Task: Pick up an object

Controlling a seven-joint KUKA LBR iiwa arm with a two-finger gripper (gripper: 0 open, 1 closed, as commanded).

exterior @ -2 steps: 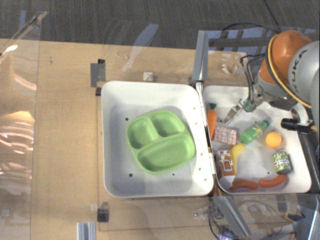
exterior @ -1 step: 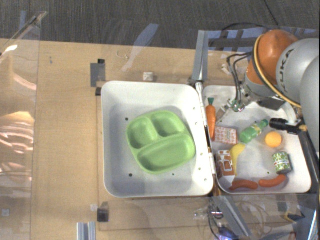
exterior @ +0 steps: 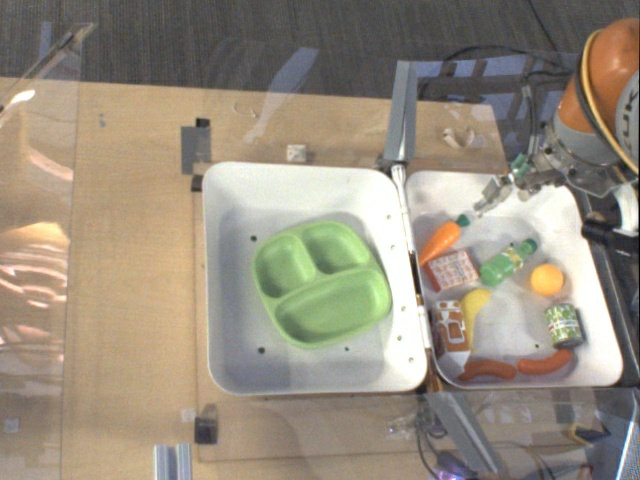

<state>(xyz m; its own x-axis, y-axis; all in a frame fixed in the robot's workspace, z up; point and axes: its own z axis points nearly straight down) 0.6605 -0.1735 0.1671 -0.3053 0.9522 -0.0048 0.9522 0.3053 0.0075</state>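
While the jaws, state unclear, hover, the carrot lies just below-left.

Left white bin holds a green three-compartment tray, both bins sit side by side on a wooden bench, dark carpet beyond it.

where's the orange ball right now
The orange ball lies in the right bin, toward its right side, just right of the green bottle and above the small green can.
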